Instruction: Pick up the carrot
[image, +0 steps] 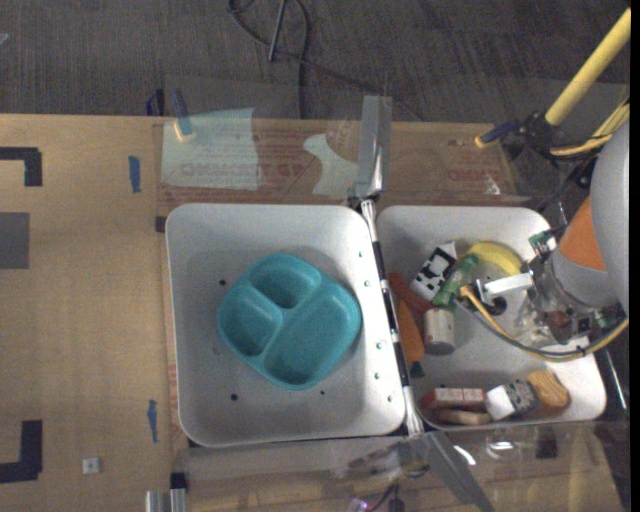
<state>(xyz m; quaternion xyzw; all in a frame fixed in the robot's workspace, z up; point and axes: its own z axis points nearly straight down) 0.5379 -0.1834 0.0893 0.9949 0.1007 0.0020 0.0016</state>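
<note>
Here, the carrot (408, 318) lies along the left wall of the right bin (590, 395), at nine o'clock from that bin's middle, touching a small white cylinder (438, 330). The gripper (545, 312) hangs over the bin at about three o'clock from the carrot, apart from it; its state cannot be told. A teal divided plate (290, 320) sits in the left bin (190, 330).

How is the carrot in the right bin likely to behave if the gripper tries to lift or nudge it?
The carrot looks like a rigid toy, so it probably keeps its shape rather than flopping. Its long, tapered, rounded form suggests it may roll or pivot if nudged off-centre. It lies along the right bin's left wall beside a small cylinder, so a grasp there is likely cramped.
</note>
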